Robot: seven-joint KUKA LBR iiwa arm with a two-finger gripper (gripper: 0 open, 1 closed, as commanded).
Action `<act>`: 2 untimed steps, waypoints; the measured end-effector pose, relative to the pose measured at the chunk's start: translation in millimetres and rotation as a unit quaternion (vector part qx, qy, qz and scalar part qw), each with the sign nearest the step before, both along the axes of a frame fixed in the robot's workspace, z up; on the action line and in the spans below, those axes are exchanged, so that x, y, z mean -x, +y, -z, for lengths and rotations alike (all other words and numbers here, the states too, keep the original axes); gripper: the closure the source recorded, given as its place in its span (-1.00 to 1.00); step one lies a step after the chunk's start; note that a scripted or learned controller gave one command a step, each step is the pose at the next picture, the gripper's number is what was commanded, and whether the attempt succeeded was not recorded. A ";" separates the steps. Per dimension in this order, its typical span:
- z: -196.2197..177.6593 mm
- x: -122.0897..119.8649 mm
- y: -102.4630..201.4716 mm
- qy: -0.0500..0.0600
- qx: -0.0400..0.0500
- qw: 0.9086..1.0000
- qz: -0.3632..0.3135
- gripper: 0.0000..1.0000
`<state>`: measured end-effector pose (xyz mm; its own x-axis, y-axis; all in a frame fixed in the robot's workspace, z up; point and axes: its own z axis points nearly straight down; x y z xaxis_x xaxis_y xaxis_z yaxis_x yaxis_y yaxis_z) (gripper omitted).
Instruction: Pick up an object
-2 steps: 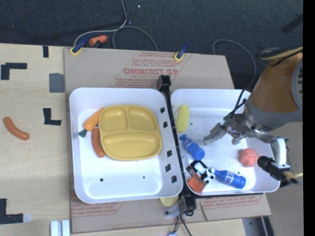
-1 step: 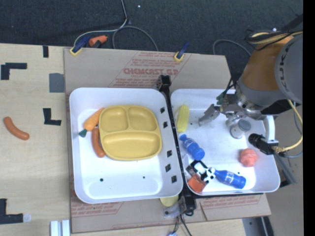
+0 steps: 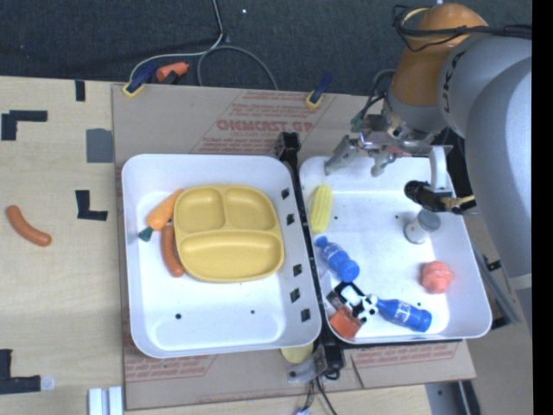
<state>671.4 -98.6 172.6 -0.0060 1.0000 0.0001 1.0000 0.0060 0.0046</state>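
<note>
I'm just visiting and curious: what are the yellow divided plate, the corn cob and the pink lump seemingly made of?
The yellow plate looks like moulded plastic with a smooth, slightly glossy surface and rounded compartment walls. The corn cob seems to be toy plastic, evenly pale yellow, though its surface is too small to judge. The pink lump looks soft and matte, perhaps foam or rubber; I can't tell for sure.

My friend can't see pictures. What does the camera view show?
A grey and orange robot arm's gripper hovers with open fingers over the back of the right bin, which holds a corn cob, two blue bottles and a pink ball. The left bin holds a yellow divided plate, a carrot and a sausage.
</note>
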 end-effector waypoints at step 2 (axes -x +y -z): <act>72.4 3.7 -6.6 0.002 0.000 1.000 0.002 -1.00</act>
<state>667.6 -105.2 100.1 -0.0026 1.0000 -0.0004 1.0000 0.0026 0.0005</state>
